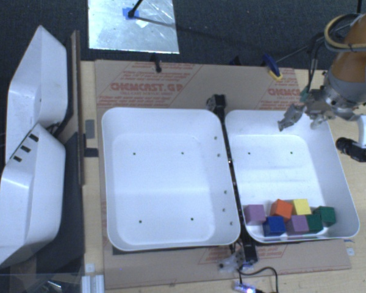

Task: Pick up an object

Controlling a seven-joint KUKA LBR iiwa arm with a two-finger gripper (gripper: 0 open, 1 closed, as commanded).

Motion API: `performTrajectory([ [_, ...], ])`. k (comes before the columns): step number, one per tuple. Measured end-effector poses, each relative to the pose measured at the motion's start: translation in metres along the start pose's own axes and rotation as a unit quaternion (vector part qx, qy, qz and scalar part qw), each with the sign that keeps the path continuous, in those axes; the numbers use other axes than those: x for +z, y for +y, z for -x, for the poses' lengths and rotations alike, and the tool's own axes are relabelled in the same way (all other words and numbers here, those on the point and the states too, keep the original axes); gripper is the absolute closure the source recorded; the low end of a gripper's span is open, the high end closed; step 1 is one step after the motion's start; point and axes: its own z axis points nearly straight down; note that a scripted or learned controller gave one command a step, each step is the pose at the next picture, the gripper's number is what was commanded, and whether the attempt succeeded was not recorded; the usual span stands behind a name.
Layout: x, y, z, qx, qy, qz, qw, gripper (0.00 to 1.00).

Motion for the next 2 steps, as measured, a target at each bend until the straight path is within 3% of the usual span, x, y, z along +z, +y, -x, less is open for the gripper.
performTrajectory([
  [1, -0.278, -0.022, -0.112, -0.003, 0.000, 0.007, 1.0000, 0.00],
  [2, -0.338, 0.023, -0.076, 0.001, 0.000, 0.001, 1.0000, 0.00],
])
